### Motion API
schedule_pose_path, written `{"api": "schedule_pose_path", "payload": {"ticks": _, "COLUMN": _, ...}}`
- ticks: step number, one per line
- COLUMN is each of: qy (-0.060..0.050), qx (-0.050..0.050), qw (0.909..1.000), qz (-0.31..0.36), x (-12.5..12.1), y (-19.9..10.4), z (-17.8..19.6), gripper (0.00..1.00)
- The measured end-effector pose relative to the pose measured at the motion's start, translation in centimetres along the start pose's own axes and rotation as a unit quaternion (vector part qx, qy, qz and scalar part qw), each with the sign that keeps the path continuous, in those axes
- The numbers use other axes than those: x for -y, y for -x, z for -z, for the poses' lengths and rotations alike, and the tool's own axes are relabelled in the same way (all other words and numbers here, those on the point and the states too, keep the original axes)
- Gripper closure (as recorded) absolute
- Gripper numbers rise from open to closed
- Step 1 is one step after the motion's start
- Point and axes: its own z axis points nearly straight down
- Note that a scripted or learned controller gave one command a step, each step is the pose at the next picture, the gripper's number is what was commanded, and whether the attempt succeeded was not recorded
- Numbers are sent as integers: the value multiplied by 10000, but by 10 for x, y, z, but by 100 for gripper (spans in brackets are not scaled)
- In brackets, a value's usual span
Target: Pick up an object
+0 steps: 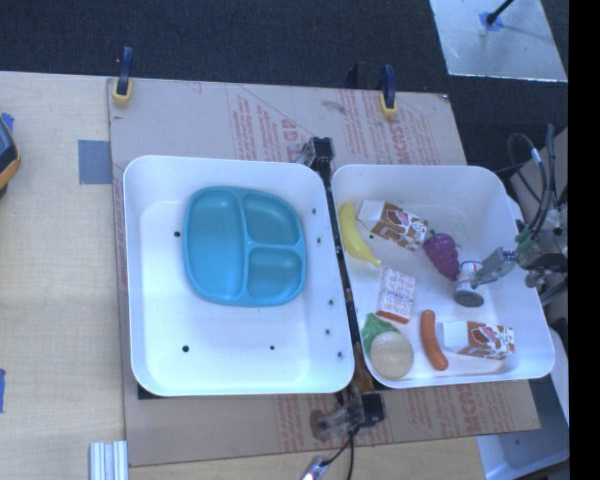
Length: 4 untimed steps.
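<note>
two bins (pixel 140 268) | one blue tray (pixel 245 245) | two cartons (pixel 395 225) | pincer (pixel 469 290) state unclear

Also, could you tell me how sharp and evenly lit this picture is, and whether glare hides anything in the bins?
Camera view: soft throughout, so print on the cartons is unreadable; light is even, with faint shadows inside the left bin; the right bin wall looks nearly blown out, yet the banana and sausage stay distinct; the tool is small and blurred.
</note>
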Motion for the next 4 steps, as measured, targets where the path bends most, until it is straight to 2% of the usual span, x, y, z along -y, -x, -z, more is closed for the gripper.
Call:
{"api": "schedule_pose_path", "payload": {"ticks": 1, "qy": -9, "qx": 0, "qw": 10000, "qz": 10, "x": -86, "y": -62, "z": -107, "gripper": 0}}
{"api": "schedule_pose_path", "payload": {"ticks": 2, "qy": -5, "qx": 3, "qw": 10000, "qz": 3, "x": -8, "y": -55, "z": -107, "gripper": 0}}
{"api": "schedule_pose_path", "payload": {"ticks": 3, "qy": -2, "qx": 0, "qw": 10000, "qz": 0, "x": 22, "y": -87, "z": -107, "gripper": 0}}
{"api": "schedule_pose_path", "payload": {"ticks": 4, "qy": -10, "qx": 6, "qw": 10000, "qz": 16, "x": 23, "y": -86, "z": -97, "gripper": 100}}
